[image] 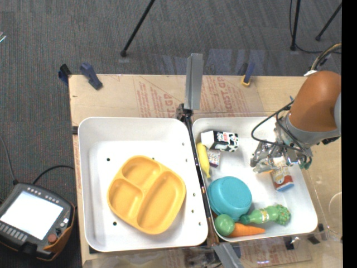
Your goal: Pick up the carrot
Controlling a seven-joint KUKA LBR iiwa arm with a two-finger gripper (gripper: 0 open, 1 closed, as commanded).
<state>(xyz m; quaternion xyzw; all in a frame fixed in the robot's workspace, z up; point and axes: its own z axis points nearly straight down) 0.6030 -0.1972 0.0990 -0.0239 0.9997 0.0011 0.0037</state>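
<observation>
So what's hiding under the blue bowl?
The blue bowl lies upside down in the right bin, so whatever is beneath it is covered. Peeking out at its near edge are a green ball and the carrot, beside a green bottle.

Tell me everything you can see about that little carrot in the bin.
The carrot is a small orange toy, plastic by the look of it, tapering to a point toward the right. It lies flat on its side along the near edge of the right bin. Its thick end meets a round green ball-like piece, perhaps its leafy top. The teal bowl sits just behind it, and a green bottle-shaped toy lies close above its tip. The gripper is farther back in the bin, apart from it.
</observation>
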